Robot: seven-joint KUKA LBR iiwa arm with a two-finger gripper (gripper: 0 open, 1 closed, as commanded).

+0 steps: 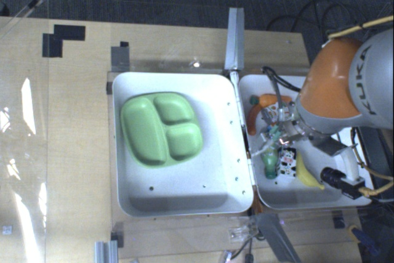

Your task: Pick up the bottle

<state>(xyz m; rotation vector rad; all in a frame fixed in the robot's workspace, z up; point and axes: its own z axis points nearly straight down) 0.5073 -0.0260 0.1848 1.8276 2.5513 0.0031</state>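
A small green translucent bottle (269,162) stands in the right bin (289,197), near the bin's left wall. My gripper (276,132) hangs just above and behind it, low over the bin's clutter, with the grey arm and its orange band (329,86) coming in from the right. From this angle the bottle's top sits right under the gripper's tip. Whether they touch I cannot tell.
Beside the bottle lie a black-and-white patterned piece (287,162), a yellow banana (308,176) and an orange item (269,100) further back. The left bin (178,197) bears a green divided plate (161,128). A metal post (234,40) rises between the bins.
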